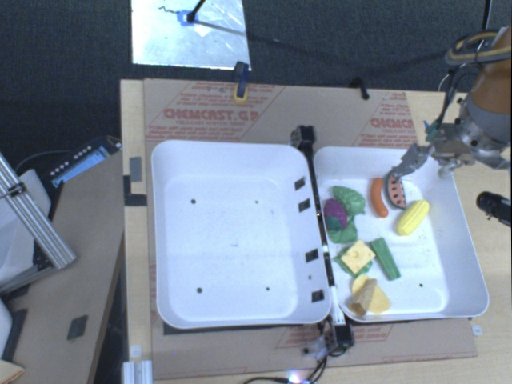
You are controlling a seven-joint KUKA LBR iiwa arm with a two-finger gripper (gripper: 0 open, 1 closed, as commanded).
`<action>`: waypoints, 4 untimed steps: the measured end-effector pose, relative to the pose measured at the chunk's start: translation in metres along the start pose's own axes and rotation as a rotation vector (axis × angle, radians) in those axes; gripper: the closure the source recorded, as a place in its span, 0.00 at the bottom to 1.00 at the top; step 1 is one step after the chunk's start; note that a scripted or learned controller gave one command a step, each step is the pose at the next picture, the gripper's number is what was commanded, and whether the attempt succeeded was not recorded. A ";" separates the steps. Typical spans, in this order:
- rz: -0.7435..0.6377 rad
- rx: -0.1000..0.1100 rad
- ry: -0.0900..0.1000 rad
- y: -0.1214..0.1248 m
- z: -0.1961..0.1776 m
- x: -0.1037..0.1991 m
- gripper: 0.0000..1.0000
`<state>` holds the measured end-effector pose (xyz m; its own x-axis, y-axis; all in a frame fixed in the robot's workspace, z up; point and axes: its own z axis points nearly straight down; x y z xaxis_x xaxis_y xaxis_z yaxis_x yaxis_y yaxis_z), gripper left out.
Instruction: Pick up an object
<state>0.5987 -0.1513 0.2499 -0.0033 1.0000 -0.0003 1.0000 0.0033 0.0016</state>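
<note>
- Across the tabletop [136, 238], two shallow white bins sit side by side on a brown sheet; the left bin [232, 230] has its floor bare, the right bin [448, 270] carries all the toy food.
- Arm [488, 110] reaches in from the right, wrist above the right bin's far right corner.
- Gripper [410, 163] hangs at the far side of the right bin, tip pointing down and left; whether the fingers are wide or narrow cannot be told at this angle, and nothing is seen between them.
- Nearest object: watermelon slice [396, 190], just below the tip, apparently touching or nearly so; curved rind turned left.
- Corn cob [412, 217] just beyond it, long axis slanting toward the bin's far right.
- Orange sausage [378, 198] left of the slice, long axis near to far.
- Judgement: pick not yet made; the slice lies nearest the gripper, with little sideways travel needed.
</note>
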 end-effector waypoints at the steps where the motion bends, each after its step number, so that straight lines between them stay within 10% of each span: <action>1: 0.001 0.008 0.002 -0.009 0.135 0.007 0.00; 2: -0.002 -0.014 -0.013 0.025 0.162 0.054 0.00; 3: 0.002 -0.007 -0.004 0.024 0.152 0.055 1.00; 4: -0.001 0.002 0.001 0.035 0.141 0.050 1.00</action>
<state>0.6337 -0.1013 0.1091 -0.0047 1.0000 0.0002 1.0000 0.0047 -0.0003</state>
